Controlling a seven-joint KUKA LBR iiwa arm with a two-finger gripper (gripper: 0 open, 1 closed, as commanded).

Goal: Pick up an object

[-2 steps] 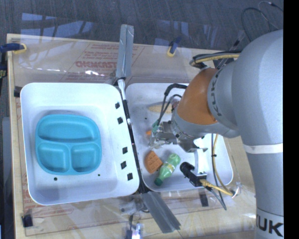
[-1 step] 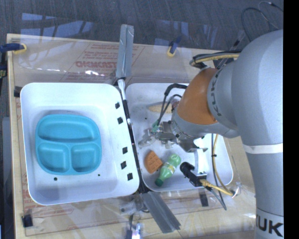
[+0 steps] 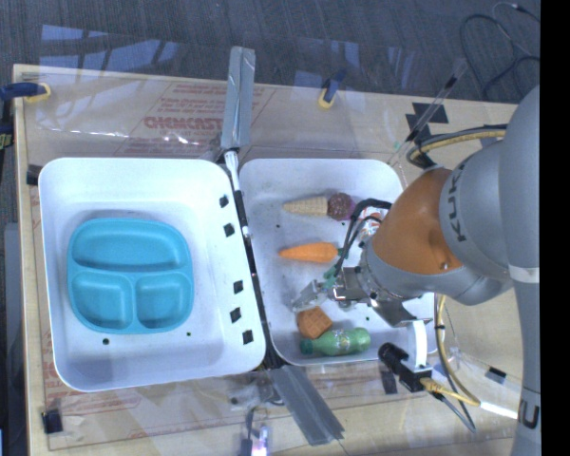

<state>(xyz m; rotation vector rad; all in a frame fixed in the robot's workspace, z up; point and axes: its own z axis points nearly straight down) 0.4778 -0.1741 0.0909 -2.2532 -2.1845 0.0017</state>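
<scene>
Camera view is showing the gripper [image 3: 309,295] reaching into the right bin [image 3: 266,255], fingers spread apart and gripping nothing. A brown cookie [image 3: 313,323] is lying just below the fingertips, a green bottle [image 3: 337,341] beside it. A carrot [image 3: 307,252] and an ice-cream cone [image 3: 318,205] are lying farther up. The left bin [image 3: 57,255] is holding a blue divided tray [image 3: 128,274].

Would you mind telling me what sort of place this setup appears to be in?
Probably a robotics lab test bench: a grey-and-orange arm reaches over two white bins, toy food such as a carrot lies inside, and loose cables trail nearby.
</scene>
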